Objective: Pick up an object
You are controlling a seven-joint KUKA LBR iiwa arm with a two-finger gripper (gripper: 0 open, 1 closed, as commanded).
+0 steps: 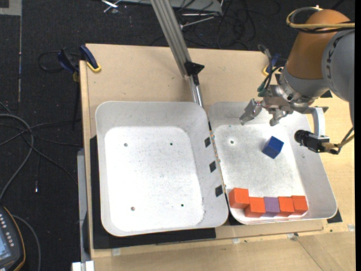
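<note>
A blue cube [273, 147] lies in the right bin [316, 168], near its middle, tilted on the floor. Along the bin's near wall stands a row of blocks: several orange blocks [240, 197] and one purple block [272, 205] among them. My gripper [263, 114] hangs over the far part of the right bin, up and to the left of the blue cube, clear of it. Its two fingers stand spread apart, open, with nothing between them.
The left bin [113, 151] lies beside the right one, its floor speckled. A slanted metal pole [172, 30] runs from the top of the view down to the gap between the bins. A blue-and-yellow clamp [87, 58] grips the bench's far left corner.
</note>
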